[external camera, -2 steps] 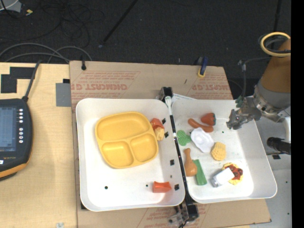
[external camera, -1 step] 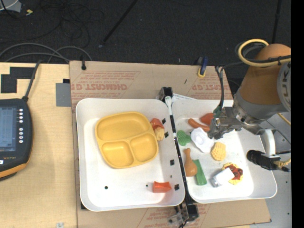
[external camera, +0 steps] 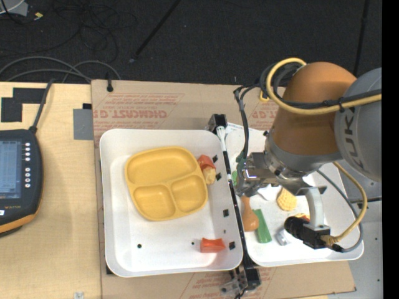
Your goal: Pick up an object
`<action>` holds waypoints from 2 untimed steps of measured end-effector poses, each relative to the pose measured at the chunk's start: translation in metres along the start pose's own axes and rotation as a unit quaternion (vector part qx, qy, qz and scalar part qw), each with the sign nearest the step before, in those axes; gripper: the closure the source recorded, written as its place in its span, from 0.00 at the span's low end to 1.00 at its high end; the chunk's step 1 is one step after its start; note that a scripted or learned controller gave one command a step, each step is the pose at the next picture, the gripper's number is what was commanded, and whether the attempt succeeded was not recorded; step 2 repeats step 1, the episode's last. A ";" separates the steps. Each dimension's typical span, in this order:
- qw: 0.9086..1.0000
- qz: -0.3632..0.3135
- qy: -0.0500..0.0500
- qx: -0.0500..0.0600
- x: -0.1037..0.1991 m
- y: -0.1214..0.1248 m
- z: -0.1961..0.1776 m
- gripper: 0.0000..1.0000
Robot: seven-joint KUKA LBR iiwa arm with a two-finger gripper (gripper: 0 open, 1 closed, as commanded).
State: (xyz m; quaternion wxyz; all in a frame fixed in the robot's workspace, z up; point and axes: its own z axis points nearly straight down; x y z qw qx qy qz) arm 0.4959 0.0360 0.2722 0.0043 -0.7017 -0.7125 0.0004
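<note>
- The tool point(external camera: 257, 178) hangs low over the right bin point(external camera: 349, 251), at its left wall; if it is wide or narrow, I cannot tell.
- Just below it lie an orange piece point(external camera: 249, 217) and a green piece point(external camera: 262, 227), side by side.
- The left bin point(external camera: 118, 242) holds a yellow divided tray point(external camera: 166, 182).

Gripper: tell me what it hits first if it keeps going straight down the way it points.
Probably the orange carrot-like piece beside the green piece on the right bin floor; the wrist hides the gripper, so depth is uncertain.
</note>
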 end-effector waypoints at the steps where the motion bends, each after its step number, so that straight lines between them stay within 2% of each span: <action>1: 1.000 0.005 -0.003 -0.005 0.019 -0.019 -0.104 1.00; 2: 1.000 0.005 -0.003 -0.005 0.019 -0.019 -0.104 1.00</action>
